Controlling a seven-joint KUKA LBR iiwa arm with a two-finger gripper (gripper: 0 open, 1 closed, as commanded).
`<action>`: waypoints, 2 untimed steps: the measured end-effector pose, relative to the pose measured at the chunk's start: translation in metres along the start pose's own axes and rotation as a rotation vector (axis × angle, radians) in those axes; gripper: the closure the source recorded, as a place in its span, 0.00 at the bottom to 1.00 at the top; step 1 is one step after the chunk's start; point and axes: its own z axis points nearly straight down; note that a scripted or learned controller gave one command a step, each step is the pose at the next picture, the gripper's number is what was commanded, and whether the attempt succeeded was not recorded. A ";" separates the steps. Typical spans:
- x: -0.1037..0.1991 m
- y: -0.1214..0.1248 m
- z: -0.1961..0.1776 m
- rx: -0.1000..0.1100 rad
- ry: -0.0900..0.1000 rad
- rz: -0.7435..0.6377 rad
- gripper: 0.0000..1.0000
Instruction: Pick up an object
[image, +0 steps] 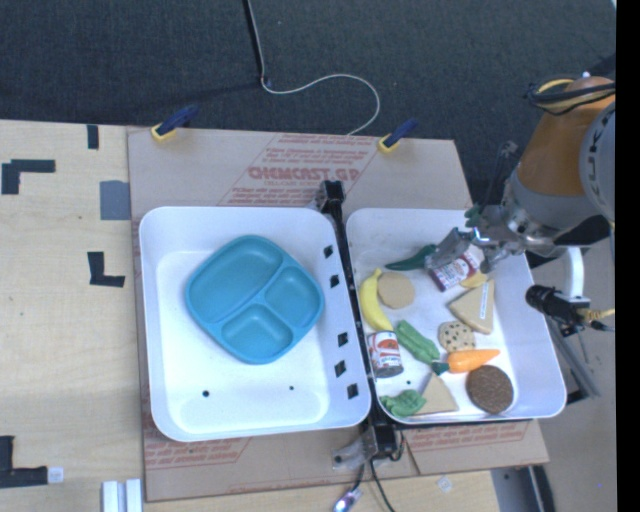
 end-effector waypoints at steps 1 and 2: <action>0.027 -0.006 0.005 0.001 0.000 -0.001 0.00; 0.070 -0.028 -0.005 0.001 0.001 -0.003 0.00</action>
